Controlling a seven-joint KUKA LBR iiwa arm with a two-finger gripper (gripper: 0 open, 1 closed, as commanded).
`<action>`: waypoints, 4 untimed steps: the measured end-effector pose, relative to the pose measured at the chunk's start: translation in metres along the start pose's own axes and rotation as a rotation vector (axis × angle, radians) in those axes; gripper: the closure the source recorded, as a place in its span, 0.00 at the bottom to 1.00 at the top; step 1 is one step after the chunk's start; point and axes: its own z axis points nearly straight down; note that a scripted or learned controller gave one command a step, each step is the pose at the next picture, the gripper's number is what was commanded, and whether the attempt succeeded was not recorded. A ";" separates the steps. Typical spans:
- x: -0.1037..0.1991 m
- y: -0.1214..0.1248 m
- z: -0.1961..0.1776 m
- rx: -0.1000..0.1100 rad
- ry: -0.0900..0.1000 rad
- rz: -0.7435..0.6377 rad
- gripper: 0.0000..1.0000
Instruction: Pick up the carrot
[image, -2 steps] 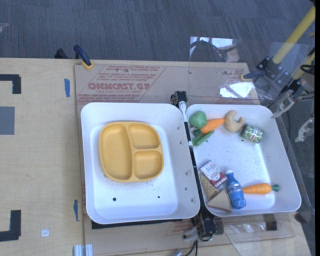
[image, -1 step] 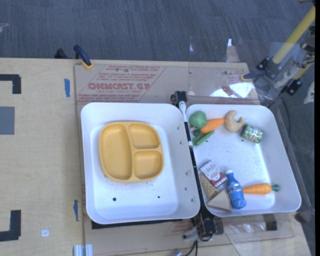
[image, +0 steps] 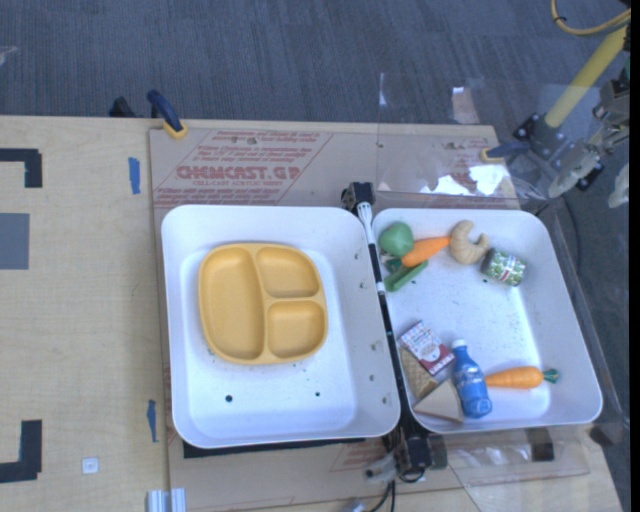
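Two carrots are seen in the right bin (image: 560, 300). One carrot (image: 430, 248) is laid slanted near the top, beside a green ball (image: 396, 238). The other carrot (image: 515, 378) is laid flat near the bottom, its leaves pointed right.

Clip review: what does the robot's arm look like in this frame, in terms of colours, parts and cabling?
The arm appears in the upper right corner as a cluster of grey and silvery metal parts, with pale pieces at the edge. A yellow tube or hose slants up from it, and a thin yellow cable loops above. It is too blurred to make out any markings.
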 end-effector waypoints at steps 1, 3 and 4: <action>0.000 0.001 0.086 -0.004 0.000 0.231 0.00; -0.055 0.010 0.114 0.002 0.000 0.694 0.00; -0.078 0.014 0.103 0.005 0.001 1.044 0.00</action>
